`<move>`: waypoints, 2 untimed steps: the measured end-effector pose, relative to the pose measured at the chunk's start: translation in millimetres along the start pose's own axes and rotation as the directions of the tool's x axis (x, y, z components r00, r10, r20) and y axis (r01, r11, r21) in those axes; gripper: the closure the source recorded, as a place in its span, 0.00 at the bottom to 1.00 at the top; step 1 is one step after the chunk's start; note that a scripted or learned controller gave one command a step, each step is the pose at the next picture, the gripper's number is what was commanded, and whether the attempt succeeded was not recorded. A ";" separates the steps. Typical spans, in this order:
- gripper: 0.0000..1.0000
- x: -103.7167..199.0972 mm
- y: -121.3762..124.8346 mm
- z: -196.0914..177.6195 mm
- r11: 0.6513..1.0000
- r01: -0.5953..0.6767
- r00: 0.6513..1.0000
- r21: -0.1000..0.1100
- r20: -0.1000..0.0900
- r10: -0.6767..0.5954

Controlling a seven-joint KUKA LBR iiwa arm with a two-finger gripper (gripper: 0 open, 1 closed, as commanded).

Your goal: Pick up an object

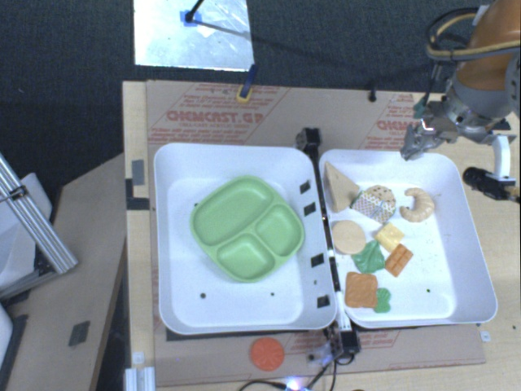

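The right bin [464,243] holds several toy foods: a tan wedge [339,187], a patterned round piece [376,203], a croissant [418,204], a round cracker [349,236], a yellow cube [390,236], a green leaf [369,258], an orange waffle piece [398,260] and an orange square [361,289] with a small green bit [382,300]. My gripper [413,147] hangs over the far rim of that bin, above and behind the croissant, with nothing seen between its fingers.
The left bin [179,300] holds a green divided plate [247,228]. An orange disc [267,353] lies on the bench in front of the bins. A black divider with clips [319,218] runs between the bins. A shiny sheet [193,23] lies at the back.
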State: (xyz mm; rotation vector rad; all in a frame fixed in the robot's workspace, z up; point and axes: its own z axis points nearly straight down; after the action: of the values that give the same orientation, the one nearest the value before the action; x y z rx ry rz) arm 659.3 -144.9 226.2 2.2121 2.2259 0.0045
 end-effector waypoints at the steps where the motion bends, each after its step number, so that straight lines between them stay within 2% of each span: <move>1: 1.00 45.6 -21.4 10.0 1.000 0.003 1.000 0.005 -0.001 -0.003; 2: 1.00 87.7 -44.3 16.2 1.000 0.002 1.000 0.006 -0.002 -0.002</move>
State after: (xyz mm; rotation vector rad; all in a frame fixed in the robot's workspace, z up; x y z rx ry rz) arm 614.6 -57.5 209.8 2.2138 2.2317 -0.0005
